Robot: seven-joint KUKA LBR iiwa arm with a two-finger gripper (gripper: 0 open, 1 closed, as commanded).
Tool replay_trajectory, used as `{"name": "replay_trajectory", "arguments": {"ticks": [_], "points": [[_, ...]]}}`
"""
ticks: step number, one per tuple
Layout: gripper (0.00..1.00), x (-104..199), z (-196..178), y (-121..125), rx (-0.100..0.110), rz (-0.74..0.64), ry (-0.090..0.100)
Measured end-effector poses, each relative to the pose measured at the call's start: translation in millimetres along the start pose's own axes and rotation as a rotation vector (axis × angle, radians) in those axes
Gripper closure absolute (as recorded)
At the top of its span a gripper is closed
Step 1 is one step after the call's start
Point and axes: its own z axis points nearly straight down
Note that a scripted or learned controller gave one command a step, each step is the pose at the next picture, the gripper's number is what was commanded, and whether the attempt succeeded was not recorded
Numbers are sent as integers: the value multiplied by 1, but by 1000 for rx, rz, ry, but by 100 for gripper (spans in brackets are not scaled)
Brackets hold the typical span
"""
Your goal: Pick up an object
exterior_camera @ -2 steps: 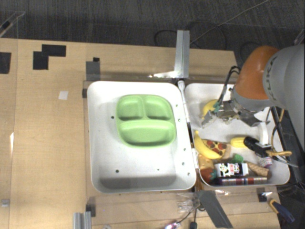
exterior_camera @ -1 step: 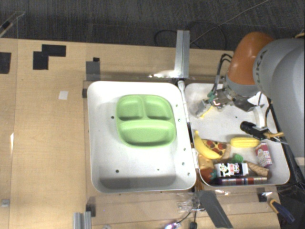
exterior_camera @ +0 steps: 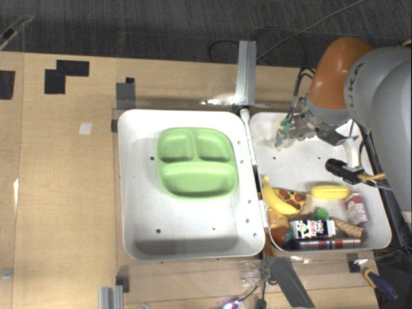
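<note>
**Ana:** Down at the near edge of the right bin (exterior_camera: 385, 234), look at that pile: a black marker (exterior_camera: 325, 243) along the rim, a small dark carton (exterior_camera: 313, 227) touching it, a banana (exterior_camera: 277, 198) curled up against the divider, a yellow corn cob (exterior_camera: 330, 191), and a little bottle with a red label (exterior_camera: 356, 210) by the right wall

**Ben:** And the gripper (exterior_camera: 288, 132)? It's hanging at the far end of that bin, well apart from the whole heap, over bare white floor

**Ana:** Open or closed, can you call it?

**Ben:** I cannot tell; it's a small glinting blur under the grey wrist. Nothing visibly in it, that much I'd say

**Ana:** So the pick is not yet made. My advice would be to go for the corn cob: it sits a bit apart at the top of the pile, with room on both long sides

**Ben:** Agreed. Straddle it across the short axis, come straight down. The banana is pressed against the wall, awkward

**Ana:** Left bin (exterior_camera: 129, 192) carries a green divided plate (exterior_camera: 196, 161), lying flat and broad; I'd judge that a poor target for two fingers
</note>
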Motion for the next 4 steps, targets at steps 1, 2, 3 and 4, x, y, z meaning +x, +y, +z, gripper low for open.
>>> {"name": "replay_trajectory", "arguments": {"ticks": [1,2,3,4], "points": [[100,-4,-59,-53,8,-103,1],[0,-4,-58,-54,9,-102,2],[0,-30,12,-54,2,-121,-2],[0,-36,12,-65,3,149,1]]}}
